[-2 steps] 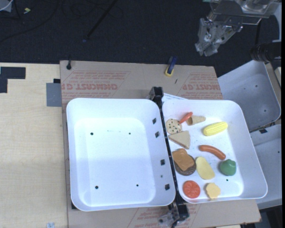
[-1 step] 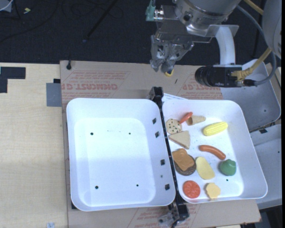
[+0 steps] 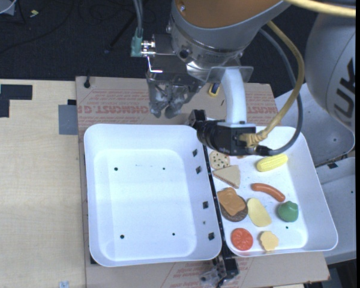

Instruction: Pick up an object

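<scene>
Camera view: claw (image 3: 165, 104), nearly closed and holding nothing, hangs up-left of corn (image 3: 271, 162).

One fixed camera above the counter (image 3: 30, 179), looking down at a slant, both bins (image 3: 102, 161) in frame from moderately near, arm (image 3: 228, 17) entering from the right, looming large at top
</scene>
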Robot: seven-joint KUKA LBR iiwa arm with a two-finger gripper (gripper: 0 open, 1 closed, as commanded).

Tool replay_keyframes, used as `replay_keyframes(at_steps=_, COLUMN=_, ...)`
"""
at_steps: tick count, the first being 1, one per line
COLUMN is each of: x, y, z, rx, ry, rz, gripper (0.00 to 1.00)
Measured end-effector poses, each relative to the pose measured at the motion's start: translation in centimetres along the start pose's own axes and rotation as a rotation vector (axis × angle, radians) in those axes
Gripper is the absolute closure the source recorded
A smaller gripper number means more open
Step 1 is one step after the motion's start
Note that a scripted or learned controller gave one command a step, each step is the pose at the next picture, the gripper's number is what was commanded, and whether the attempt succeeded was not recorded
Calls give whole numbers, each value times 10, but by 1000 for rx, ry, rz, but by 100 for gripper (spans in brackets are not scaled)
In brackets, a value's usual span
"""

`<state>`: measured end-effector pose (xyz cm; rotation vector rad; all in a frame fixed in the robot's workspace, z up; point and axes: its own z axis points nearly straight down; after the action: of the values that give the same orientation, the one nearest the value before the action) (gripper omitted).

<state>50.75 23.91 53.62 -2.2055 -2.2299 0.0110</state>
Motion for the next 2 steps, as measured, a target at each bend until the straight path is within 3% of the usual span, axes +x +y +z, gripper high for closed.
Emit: replay_keyframes(at_steps=2, x=-70, y=-32, z=0, rx=-2, ry=-1, rz=13, gripper=100)
